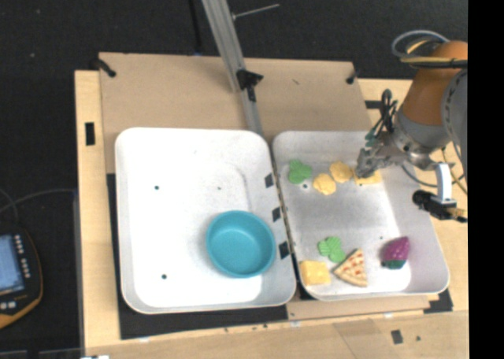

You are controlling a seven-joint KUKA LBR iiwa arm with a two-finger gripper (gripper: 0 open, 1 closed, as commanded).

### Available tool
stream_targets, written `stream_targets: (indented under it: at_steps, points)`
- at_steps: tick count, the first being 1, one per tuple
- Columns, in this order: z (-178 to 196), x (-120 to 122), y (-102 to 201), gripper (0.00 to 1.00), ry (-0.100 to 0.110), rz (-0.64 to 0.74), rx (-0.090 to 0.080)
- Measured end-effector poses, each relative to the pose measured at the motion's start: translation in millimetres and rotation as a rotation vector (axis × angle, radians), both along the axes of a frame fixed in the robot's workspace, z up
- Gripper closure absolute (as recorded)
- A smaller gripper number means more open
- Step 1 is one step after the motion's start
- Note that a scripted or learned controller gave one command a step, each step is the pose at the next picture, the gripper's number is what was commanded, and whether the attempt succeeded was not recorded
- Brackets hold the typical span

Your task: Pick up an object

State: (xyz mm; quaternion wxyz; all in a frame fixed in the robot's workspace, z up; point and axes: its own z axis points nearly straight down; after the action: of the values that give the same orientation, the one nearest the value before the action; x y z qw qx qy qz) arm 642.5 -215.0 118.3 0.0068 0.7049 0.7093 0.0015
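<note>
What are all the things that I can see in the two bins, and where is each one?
shallow white bins: 2, side by side
round teal bowl: 1, left bin, near corner
green toy pieces: 2, right bin, one far, one near
yellow toy pieces: 4, right bin, three far, one near
toy pizza slice: 1, orange, right bin, near edge
purple toy piece: 1, right bin, near right
gripper: 1, grey, over the far yellow pieces

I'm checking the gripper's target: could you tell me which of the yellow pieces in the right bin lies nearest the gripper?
The yellow piece right at the gripper, by the bin's far right. The two yellow pieces sit further left; the yellow block lies at the near edge.
</note>
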Motion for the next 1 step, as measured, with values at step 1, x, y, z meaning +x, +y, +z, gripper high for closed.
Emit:
stream_targets:
  at_steps: [1]
  points:
    - [65.1,3.0,-3.5,1.00,0.003,0.000,0.005]
